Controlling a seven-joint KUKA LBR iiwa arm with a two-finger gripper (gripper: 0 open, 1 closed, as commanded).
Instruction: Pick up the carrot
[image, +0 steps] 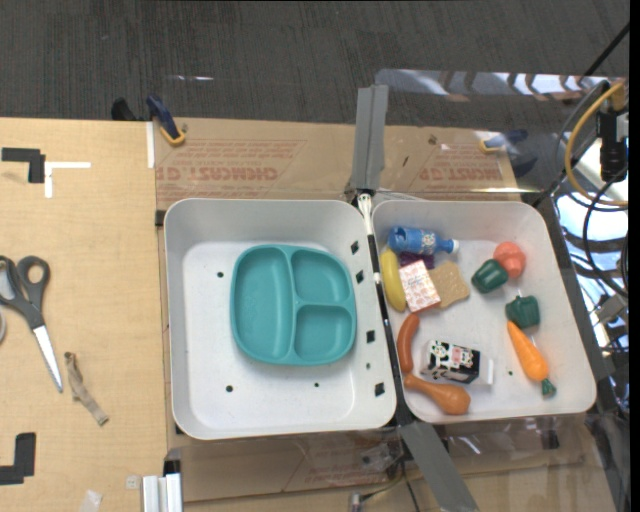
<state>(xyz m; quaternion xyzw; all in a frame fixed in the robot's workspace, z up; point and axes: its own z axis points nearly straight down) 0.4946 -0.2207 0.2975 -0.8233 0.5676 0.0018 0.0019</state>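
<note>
The carrot lies in the right bin near its right wall, orange with a small green tip at its lower end, slanting down to the right. A green pepper piece sits just above it.
The right bin also holds a blue bottle, a banana, a cracker, a pink packet, a green-and-orange vegetable, a sausage, a black-and-white carton and a drumstick. A teal divided plate lies in the left bin. Scissors rest on the bench.
</note>
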